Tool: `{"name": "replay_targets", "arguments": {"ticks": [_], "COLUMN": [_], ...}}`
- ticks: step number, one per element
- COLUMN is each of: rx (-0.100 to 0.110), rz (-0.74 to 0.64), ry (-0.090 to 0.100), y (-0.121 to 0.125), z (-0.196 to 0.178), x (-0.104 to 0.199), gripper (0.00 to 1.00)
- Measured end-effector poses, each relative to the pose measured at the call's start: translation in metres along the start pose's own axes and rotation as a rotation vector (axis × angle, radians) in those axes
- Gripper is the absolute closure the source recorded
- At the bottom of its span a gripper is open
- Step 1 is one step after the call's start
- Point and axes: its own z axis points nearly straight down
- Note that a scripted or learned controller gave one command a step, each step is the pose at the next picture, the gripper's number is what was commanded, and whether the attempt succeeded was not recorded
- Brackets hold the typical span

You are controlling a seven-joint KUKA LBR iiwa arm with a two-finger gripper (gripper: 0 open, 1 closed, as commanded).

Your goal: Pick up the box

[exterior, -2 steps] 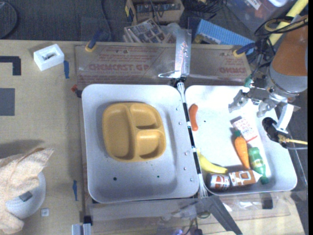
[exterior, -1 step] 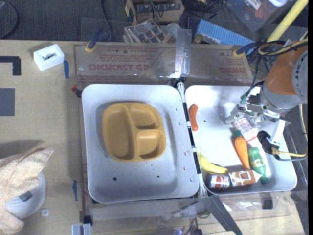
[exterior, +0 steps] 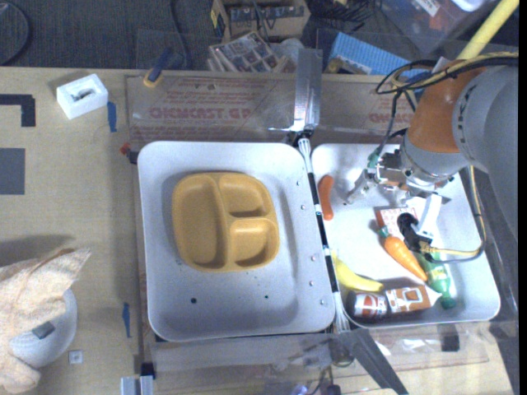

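we see the grey two-finger gripper [exterior: 375,179] hovering near the small red-and-white cardboard box [exterior: 389,218], likely lining up; we cannot tell its grip state.

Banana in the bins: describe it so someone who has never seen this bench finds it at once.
Look in the white bin on the view's right, where the arm reaches in. Along its left wall, near the front, lies the banana. It is the only yellow, curved thing there; the carrot beside it is orange.

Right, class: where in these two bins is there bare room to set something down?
Left white bin: bare floor below the yellow divided plastic tray. Right white bin: patch left of the red-and-white box; crowded below, around the yellow banana.
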Motion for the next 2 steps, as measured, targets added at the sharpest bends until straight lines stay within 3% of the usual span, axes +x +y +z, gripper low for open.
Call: {"name": "replay_targets", "arguments": {"ticks": [1, 2], "rx": [0.0, -0.003], "rz": [0.165, 0.048], "ry": [0.001, -0.001], "y": [-0.042, 0.004], "z": [-0.001, 0.0], "x": [-0.013, 0.025], "gripper": [0.0, 0.0]}}
